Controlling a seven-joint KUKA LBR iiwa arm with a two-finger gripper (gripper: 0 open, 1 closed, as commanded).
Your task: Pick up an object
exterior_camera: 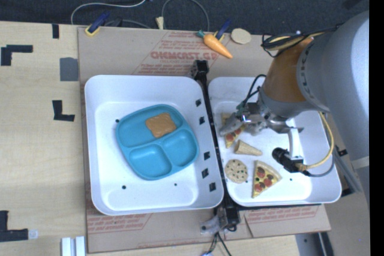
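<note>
Food sits right under the gripper (235, 122) in the right bin (324, 192). A fry (230, 138) lies just below its tip, long side pointing down. I cannot tell its grip.

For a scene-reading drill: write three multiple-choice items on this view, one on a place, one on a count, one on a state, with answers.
1. Where does the toy carrot lie?
A. in the left bin
B. on the cardboard beyond the bins
C. on the blue tray

2. How many items lie on the blue tray?
A. one
B. three
C. none

3. How does the hand stand?
A. raised over the left bin
B. low in the right bin, among the toy food
C. outside both bins

Answers: 1 B, the carrot rests above the bins' far rims. 2 A, one tan piece sits in a compartment. 3 B, it is beside the cone-shaped piece.
</note>
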